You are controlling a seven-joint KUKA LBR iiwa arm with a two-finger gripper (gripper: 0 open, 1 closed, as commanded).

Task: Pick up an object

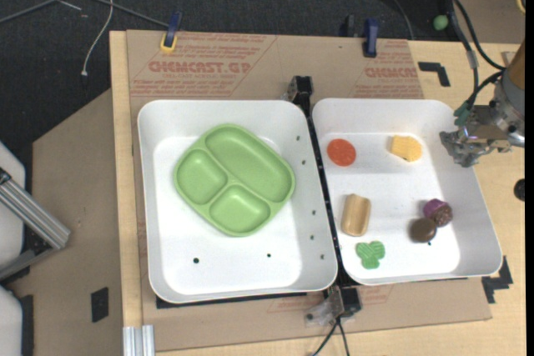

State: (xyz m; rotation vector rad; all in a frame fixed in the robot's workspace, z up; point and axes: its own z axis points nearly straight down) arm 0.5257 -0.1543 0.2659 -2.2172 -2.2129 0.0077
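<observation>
Tan cylinder (pixel 356 214) upright-lying in right bin (pixel 467 263), long axis near-far.

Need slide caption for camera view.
Gripper at the right bin's edge; five toy foods inside, green plate in left bin.

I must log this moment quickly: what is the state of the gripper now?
Gripper: at the right bin's right edge; open or closed cannot be told, and no object is seen in it.

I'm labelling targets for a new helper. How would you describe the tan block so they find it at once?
Look in the right bin, the one without the green tray. The tan block lies near its left wall, below the orange disc and above the green piece. It alone is tan and oblong.
</observation>
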